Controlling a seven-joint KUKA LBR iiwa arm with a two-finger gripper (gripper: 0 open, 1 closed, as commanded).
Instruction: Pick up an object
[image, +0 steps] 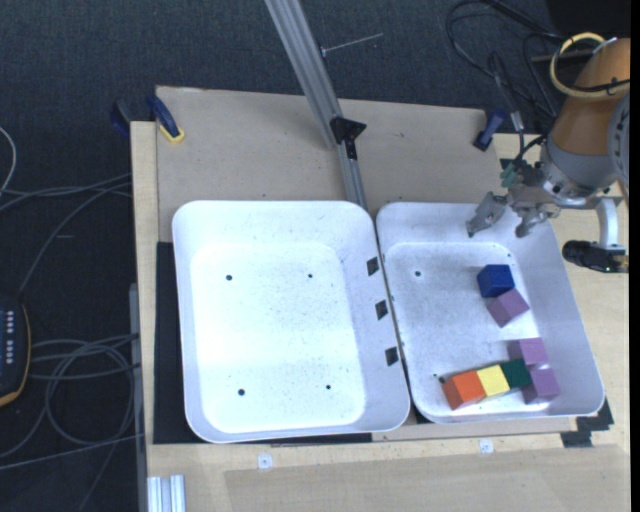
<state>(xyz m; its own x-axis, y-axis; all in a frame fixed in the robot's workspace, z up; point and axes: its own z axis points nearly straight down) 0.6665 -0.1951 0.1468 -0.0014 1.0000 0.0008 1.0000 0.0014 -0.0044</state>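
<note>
With fingers spread wide and empty, the gripper (507, 219) hung over the right bin (572, 300) at its 12 o'clock rim, the blue cube (495, 280) near at 6 o'clock touching a purple block (508, 307), so a descent risked nudging both and closing on nothing.

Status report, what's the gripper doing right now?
Gripper open, holding nothing, above right bin's far edge. Nearest: blue block, untouched. Nothing in the way.
</note>
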